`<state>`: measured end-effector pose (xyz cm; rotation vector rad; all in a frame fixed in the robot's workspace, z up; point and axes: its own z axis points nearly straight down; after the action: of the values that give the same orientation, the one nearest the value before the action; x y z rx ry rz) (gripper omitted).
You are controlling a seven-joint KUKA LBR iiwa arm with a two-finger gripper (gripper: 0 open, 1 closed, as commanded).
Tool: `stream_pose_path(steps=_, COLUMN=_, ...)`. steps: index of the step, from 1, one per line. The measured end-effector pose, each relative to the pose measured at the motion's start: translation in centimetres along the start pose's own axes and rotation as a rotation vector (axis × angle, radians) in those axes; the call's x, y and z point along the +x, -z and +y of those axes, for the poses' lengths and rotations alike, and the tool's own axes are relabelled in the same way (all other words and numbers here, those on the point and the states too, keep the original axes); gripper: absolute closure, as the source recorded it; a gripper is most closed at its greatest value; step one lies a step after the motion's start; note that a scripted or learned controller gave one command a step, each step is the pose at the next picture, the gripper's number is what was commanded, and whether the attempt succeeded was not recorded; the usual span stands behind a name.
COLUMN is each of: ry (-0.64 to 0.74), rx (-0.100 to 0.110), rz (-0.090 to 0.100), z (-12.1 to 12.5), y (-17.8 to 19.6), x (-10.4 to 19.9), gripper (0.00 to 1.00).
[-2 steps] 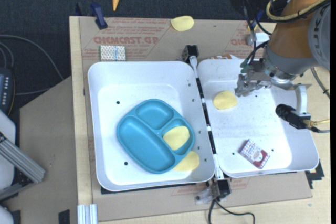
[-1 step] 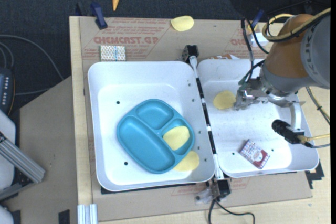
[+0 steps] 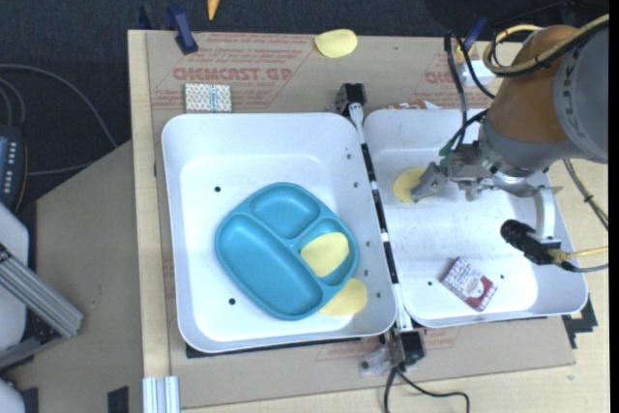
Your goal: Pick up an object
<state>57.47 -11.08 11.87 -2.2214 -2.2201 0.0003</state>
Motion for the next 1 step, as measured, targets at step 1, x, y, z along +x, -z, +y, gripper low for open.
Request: stream_pose_path(steps=1, ry=0.0, rx=0.002, rz=0.001, z=-2.29, y=-3.5, x=1.04, gripper=0.0)
